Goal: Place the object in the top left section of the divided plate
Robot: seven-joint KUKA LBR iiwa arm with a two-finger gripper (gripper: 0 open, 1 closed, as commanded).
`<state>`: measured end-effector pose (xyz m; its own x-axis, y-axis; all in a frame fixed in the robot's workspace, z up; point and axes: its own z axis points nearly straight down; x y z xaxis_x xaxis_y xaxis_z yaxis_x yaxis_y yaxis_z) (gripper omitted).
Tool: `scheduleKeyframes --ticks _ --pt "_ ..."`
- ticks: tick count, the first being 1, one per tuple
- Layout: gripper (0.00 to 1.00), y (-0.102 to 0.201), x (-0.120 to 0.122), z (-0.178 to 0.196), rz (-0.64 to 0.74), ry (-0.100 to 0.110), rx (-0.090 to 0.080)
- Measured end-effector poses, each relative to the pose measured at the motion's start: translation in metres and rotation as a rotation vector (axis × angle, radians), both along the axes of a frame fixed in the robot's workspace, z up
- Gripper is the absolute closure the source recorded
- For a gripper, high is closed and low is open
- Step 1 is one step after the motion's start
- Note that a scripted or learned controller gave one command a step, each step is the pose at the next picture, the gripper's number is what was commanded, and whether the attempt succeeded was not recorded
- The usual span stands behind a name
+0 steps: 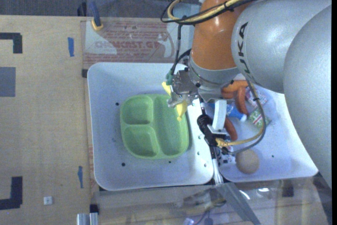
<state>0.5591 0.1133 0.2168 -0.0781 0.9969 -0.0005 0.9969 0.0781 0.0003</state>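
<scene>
A green divided plate (pixel 154 126) lies in the left white bin (pixel 105 87), with two small sections on its left and one long section on its right. My gripper (pixel 177 98) hangs over the plate's upper right rim, under the orange wrist band. A small yellow object (pixel 181 110) shows between the fingers, with a yellow-green bit sticking out on the upper side. The object sits above the long right section's top end, to the right of the top left section (pixel 138 110).
The right bin (pixel 279 160) holds several items: a tan ball (pixel 247 161), an orange sausage-like piece (pixel 231 129), a blue and white item (pixel 220 111) and a small packet (pixel 257 117). The arm's big grey body covers the upper right.
</scene>
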Motion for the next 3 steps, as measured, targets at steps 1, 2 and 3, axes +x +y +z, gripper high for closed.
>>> scheduleKeyframes --ticks 1,2,3 --pt "1.00 0.058 -0.025 0.001 -0.104 0.003 0.000" --pt "1.00 0.033 -0.052 -0.103 -0.052 -0.021 0.015" --pt "1.00 0.031 -0.051 -0.094 -0.057 -0.021 0.016"
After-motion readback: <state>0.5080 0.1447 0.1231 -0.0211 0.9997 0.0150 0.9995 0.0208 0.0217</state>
